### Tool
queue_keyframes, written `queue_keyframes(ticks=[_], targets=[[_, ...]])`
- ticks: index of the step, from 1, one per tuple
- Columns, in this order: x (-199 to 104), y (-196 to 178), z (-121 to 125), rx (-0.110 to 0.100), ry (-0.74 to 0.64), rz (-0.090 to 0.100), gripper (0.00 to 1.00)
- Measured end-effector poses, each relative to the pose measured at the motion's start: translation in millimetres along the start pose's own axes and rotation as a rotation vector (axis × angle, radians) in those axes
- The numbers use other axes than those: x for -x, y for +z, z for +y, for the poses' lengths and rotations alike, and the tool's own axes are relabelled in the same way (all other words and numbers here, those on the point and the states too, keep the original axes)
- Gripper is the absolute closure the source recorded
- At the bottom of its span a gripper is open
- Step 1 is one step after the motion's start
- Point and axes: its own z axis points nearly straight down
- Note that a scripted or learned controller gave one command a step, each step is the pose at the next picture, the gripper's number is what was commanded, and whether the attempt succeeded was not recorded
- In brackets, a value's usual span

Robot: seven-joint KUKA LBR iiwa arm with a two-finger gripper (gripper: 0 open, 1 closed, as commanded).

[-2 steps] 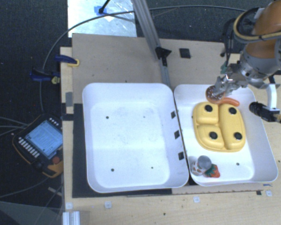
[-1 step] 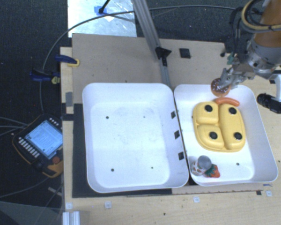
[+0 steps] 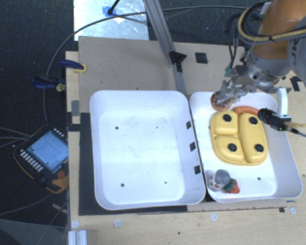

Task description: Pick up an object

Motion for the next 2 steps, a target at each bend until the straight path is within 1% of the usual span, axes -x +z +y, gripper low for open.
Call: queue_keyframes(ticks=[1,2], targets=[[-60,11,-14,0.000,-0.001,0.001,1.00],[-111,4,-27,0.000,-0.002,0.001,1.00]])
